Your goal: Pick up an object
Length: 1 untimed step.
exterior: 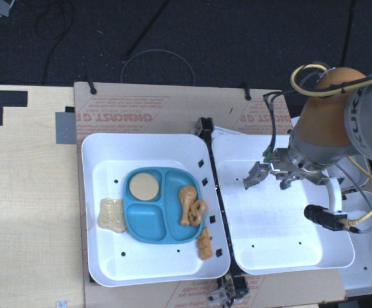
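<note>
One fixed overhead camera looks slantwise down on both white bins point(102, 172).

Lighting even, fairly bright, diffuse, from above. White bins point(153, 147) near overexposed, wall detail washed out; faint bluish cast on right bin point(282, 236) floor. Shadows soft and short: thin dark rim under blue tray point(148, 222), weak smudge beneath arm point(330, 117). Dark floor point(173, 31) at top underexposed, cables barely legible. Overall focus soft, low resolution, edges slightly fuzzy. Mild sheen on orange band. No obvious edge distortion.
</note>
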Each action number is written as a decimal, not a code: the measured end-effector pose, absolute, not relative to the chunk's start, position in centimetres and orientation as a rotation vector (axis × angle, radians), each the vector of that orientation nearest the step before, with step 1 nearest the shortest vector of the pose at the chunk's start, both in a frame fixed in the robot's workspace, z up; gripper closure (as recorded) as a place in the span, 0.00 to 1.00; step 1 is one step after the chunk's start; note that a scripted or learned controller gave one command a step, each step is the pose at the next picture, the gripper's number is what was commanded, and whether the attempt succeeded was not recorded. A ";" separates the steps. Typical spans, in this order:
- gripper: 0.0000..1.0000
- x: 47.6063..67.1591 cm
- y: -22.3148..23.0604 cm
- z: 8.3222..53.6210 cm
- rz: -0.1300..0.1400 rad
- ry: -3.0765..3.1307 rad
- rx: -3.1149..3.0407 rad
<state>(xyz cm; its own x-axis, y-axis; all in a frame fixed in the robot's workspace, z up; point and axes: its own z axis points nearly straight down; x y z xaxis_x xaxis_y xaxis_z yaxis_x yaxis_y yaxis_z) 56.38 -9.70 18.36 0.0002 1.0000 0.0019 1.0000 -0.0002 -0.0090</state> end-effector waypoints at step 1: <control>0.00 56.7 -9.7 14.0 0.006 -2.218 -2.217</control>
